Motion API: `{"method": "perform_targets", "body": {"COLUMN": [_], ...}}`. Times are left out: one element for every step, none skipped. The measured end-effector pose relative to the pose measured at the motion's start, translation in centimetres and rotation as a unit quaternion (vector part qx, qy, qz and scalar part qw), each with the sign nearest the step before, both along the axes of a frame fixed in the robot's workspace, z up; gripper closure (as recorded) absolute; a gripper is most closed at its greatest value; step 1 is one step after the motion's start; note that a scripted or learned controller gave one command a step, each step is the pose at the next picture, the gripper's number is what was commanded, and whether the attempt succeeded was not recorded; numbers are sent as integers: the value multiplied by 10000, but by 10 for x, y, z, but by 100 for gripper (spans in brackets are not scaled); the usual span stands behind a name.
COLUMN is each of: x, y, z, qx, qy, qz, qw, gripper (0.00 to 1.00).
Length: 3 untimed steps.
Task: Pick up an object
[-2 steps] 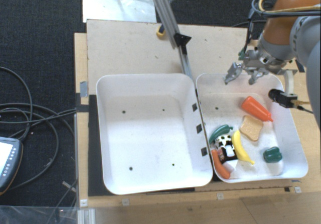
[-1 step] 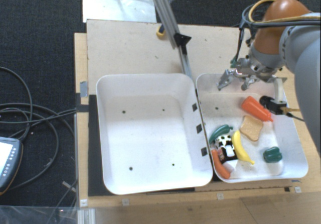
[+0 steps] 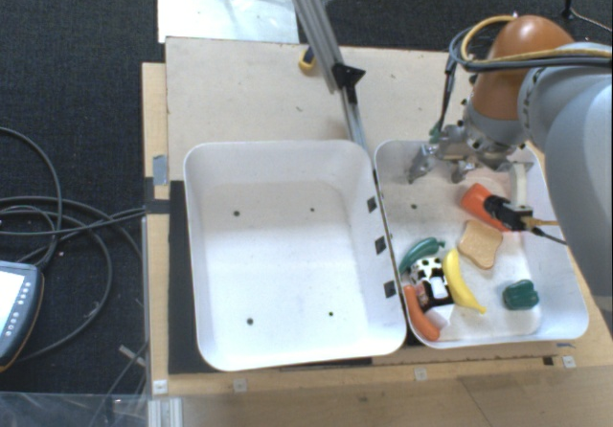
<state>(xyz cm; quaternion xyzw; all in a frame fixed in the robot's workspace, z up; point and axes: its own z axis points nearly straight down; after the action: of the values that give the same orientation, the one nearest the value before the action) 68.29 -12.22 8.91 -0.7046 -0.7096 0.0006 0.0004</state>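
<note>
Two shallow white bins are being viewed; the pincer, apparently released, is being held above toy food.

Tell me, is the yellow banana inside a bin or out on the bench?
Inside. The banana lies on the floor of the right bin, between the toast slice and a black-and-white toy.

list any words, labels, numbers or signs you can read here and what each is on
None can be read.
The black and white object in the right bin has dark markings, too blurred to tell whether they are text.
The device screen at the left edge is too small and cropped.
</note>
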Motion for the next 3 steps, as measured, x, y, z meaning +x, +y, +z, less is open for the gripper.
{"method": "perform_targets", "body": {"x": [2,5,3], "y": [0,-2,-4], "z": [15,59,124], "qx": [-8,-5,-8], "qy": [-37,-42,-55], "qz": [15,-7,-18], "qw": [10000,10000,10000], "gripper": [100,100,100]}}
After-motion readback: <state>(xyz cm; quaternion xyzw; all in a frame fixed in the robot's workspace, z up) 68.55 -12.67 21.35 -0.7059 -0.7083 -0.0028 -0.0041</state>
